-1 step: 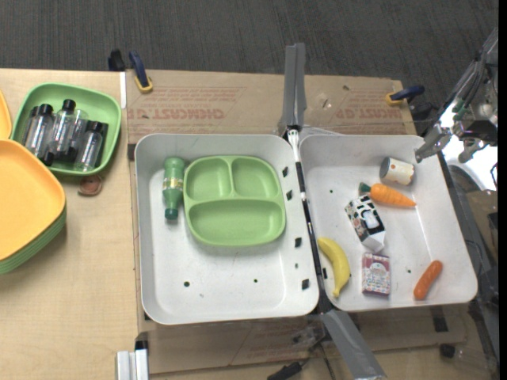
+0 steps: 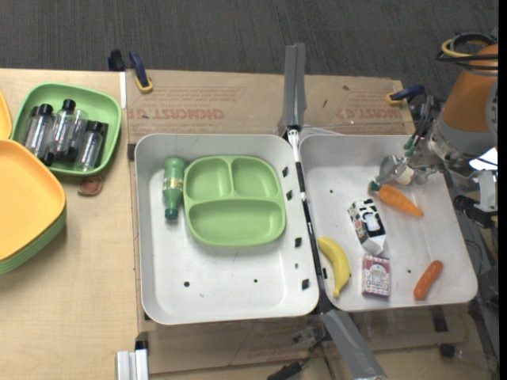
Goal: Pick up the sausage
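Near the front right corner of the right bin (image 2: 459, 236) we find the sausage (image 2: 427, 279), a short reddish-orange piece lying aslant on the white floor, touching nothing. Around it we note a small pink carton (image 2: 376, 275) to its left, a banana (image 2: 336, 264) beside the bin's left wall, a black-and-white packet (image 2: 367, 220) farther back, and a carrot (image 2: 399, 199) lying towards the far right. None of these lies over the sausage. Just beyond the carrot's leafy end we see the gripper (image 2: 400, 169), low over the far right part of the bin on the grey arm (image 2: 467, 109) with its orange band; whether its fingers are open or closed we cannot tell.

Both bins rest on a cardboard sheet (image 2: 206, 109) with printed lettering, held by clamps (image 2: 139, 70) at the far edge; beyond lies dark grey carpet (image 2: 238, 14).

Within the left bin (image 2: 222, 291) we see a green divided plate (image 2: 234, 200), its three compartments holding nothing, and a green bottle (image 2: 172, 187) lying just beside its left edge. Left of the bins, on the wooden table (image 2: 71, 291), a green square dish (image 2: 67, 129) holds several small dark-capped bottles (image 2: 63, 133), and a stack of orange plates (image 2: 24, 204) sits nearer.
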Robot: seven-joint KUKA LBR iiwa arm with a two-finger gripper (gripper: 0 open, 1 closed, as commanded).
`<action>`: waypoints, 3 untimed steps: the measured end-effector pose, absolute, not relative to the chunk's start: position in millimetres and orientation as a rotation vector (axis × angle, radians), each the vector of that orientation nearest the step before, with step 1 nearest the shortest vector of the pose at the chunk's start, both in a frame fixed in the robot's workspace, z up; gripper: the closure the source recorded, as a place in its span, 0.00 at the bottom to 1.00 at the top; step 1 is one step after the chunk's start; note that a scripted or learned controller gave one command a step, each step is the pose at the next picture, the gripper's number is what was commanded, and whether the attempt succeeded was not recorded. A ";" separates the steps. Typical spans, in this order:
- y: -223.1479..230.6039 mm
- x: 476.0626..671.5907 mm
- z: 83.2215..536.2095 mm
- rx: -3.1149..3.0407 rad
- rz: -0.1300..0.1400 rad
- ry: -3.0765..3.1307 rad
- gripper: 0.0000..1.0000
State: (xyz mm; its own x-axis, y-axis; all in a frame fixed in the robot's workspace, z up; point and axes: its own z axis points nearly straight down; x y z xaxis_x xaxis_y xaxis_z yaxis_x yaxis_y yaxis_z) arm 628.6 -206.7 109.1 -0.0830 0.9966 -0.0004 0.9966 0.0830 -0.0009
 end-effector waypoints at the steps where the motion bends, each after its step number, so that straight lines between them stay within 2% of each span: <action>1: -206.8 628.9 118.4 -2.125 0.003 -2.315 1.00; 2: -221.7 631.0 91.4 -2.429 0.003 -1.991 1.00; 3: -212.0 635.9 129.0 -2.614 0.002 -1.744 1.00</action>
State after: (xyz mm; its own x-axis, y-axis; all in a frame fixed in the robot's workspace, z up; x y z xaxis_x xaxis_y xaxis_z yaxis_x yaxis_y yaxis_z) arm 635.9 -212.0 129.0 0.3841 0.9233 -0.0014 0.9233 -0.3841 0.0001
